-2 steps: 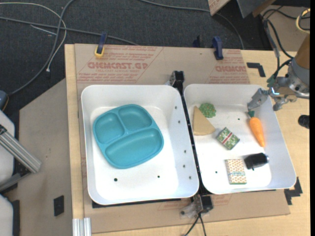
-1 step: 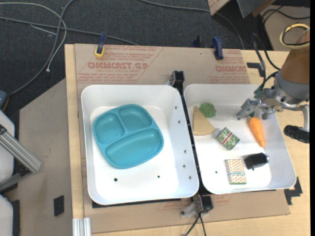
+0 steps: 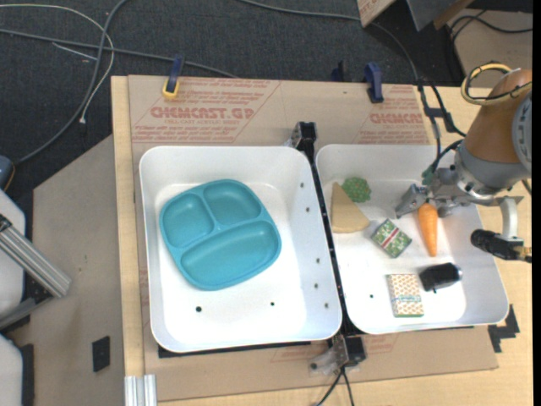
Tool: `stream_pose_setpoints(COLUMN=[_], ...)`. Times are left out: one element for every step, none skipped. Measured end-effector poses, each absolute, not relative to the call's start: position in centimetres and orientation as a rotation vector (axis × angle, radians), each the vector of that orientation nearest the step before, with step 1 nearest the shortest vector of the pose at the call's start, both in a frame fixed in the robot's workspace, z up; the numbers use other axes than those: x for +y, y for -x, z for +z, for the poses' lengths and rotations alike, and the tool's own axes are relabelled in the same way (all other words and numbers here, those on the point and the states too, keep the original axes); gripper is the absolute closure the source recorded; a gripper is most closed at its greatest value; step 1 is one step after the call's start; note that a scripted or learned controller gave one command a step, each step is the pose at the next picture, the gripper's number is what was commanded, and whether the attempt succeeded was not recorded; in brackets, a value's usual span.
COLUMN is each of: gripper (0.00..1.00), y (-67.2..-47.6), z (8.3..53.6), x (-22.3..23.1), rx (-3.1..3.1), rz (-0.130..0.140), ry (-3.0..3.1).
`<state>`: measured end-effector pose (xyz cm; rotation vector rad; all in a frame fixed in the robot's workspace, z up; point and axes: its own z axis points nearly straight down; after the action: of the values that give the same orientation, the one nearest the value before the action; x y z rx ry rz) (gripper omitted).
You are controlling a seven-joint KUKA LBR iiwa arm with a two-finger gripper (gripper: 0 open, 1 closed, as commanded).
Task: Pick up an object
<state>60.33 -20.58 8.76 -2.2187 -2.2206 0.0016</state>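
Red print reading "CICHCAST. GP", roughly, runs across the cardboard sheet (image 3: 221, 108) just behind the left bin (image 3: 161, 227), and repeats partly behind the right bin (image 3: 482, 303).

The grey arm with its orange band (image 3: 493, 134) reaches in from the right edge of the camera view, its wrist angled down and leftward. The metal two-finger gripper (image 3: 416, 200) hangs low at the wrist's end, pointing left, its grey parts dark and small against the white beneath.
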Motion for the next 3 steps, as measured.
stream_pose_setpoints(gripper=[1.0, 1.0, 1.0], y=[-60.4, -60.6, -61.2], z=[10.1, 14.5, 20.8], x=[-20.6, -21.1, -20.6], rx=[-2.223, -2.225, -2.229], rz=[-0.002, -0.003, -0.006], ry=[2.221, 2.224, 2.225])
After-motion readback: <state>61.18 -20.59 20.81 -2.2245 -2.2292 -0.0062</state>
